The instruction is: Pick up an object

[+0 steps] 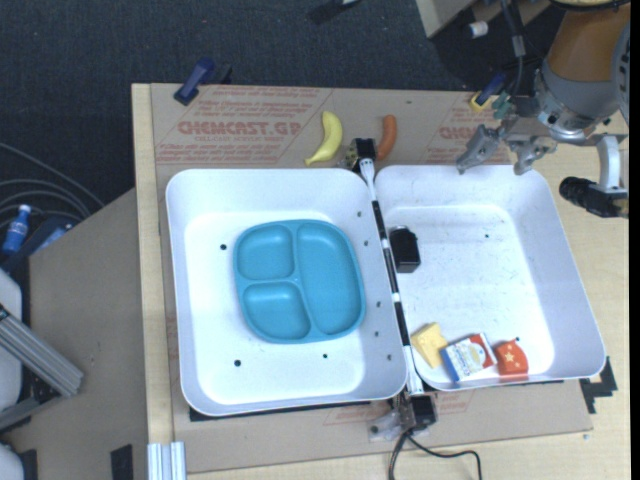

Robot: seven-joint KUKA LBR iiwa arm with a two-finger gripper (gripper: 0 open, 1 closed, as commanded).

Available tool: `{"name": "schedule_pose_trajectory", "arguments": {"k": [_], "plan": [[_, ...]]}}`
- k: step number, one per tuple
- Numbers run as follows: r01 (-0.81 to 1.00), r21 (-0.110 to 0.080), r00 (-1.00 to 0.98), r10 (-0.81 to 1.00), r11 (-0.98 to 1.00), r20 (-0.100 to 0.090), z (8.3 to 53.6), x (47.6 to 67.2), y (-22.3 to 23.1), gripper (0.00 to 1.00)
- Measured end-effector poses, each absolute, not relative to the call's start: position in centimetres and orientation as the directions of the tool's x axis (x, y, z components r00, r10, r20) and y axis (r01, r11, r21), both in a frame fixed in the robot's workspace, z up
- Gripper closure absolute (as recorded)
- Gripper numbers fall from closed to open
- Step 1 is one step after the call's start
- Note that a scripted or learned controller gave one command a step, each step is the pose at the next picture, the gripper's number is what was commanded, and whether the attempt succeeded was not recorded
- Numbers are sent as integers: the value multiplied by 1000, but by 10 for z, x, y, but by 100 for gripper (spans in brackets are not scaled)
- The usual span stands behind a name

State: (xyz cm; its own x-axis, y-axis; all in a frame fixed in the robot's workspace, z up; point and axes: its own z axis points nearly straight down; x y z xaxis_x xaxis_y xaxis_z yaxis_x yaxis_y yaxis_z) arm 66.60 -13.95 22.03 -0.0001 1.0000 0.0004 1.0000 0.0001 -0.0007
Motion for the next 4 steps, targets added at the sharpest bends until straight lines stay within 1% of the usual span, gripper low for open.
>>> {"name": "schedule_pose_trajectory", "arguments": {"k": [1, 2, 4], "plan": [[1000, -1, -1, 1000, 1, 0, 84, 666, -136, 0], [1000, 2, -2, 1000, 2, -1, 96, 667, -136, 100], [1000, 5, -2, 1000, 2, -2, 116, 668, -136, 100]]}}
